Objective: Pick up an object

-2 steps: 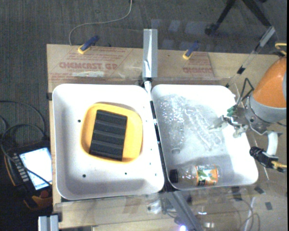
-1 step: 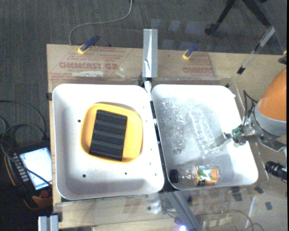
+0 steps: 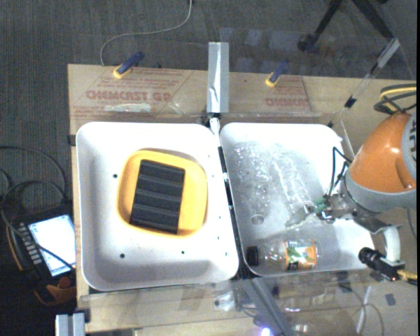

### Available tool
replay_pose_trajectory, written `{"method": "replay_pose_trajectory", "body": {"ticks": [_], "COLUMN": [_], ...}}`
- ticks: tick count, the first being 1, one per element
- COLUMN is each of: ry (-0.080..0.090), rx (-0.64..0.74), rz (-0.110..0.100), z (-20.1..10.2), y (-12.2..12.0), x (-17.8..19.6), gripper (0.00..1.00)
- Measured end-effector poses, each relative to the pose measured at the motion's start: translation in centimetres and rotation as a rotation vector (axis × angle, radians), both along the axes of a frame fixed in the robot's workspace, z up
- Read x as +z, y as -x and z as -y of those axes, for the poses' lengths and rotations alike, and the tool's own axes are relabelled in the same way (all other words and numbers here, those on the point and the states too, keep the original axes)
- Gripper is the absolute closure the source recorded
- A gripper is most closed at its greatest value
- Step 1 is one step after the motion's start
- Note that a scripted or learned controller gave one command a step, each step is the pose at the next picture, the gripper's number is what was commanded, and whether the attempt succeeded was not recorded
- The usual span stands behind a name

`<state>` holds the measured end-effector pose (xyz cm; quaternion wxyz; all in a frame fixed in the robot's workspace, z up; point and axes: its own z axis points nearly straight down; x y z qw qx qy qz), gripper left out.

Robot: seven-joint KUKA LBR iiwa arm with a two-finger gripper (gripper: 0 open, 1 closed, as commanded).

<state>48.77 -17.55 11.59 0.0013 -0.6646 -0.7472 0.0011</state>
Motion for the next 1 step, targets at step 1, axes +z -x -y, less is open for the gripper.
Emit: {"method": "replay_pose_trajectory", "body": {"ticks": [1], "ry": [0.005], "rx": [-0.189], "rz": [0.008], "z": [2.71], "y": [-6.41], "x": [-2.08], "gripper": [0.0]}}
